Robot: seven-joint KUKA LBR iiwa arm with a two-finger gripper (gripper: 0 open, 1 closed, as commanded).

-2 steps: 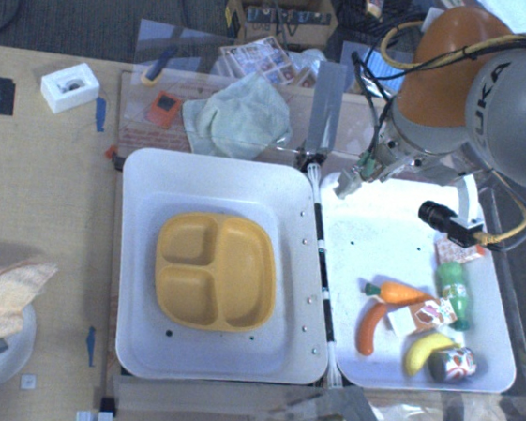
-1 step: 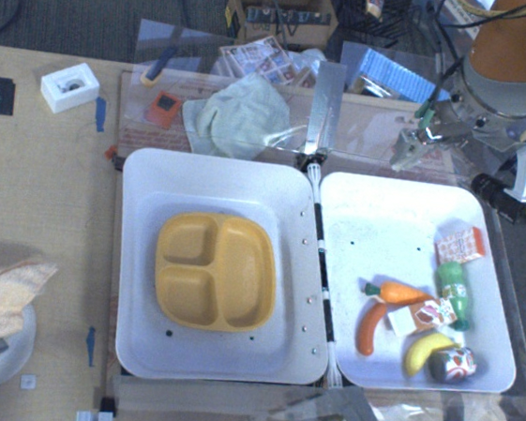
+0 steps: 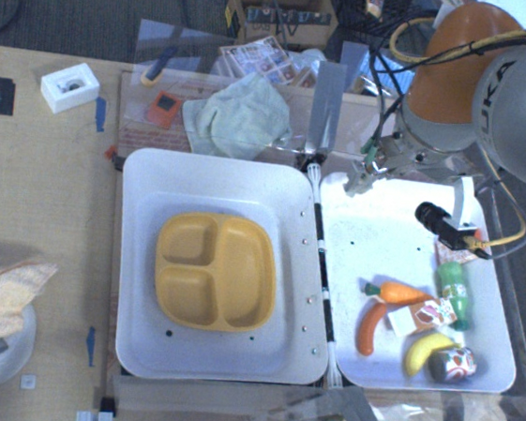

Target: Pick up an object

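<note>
- The arm [image 3: 485, 79] enters at the upper right of the frame, its orange band above the wrist.
- The tool [image 3: 367, 169] hangs over the right bin's [image 3: 375, 218] upper left corner; its state cannot be told.
- Toy food lies clustered at that bin's lower right: carrot [image 3: 403, 293], sausage [image 3: 370, 326], banana [image 3: 424, 351], green bottle [image 3: 453, 295].
- The left bin [image 3: 151, 202] holds a yellow divided plate [image 3: 216, 271].
</note>
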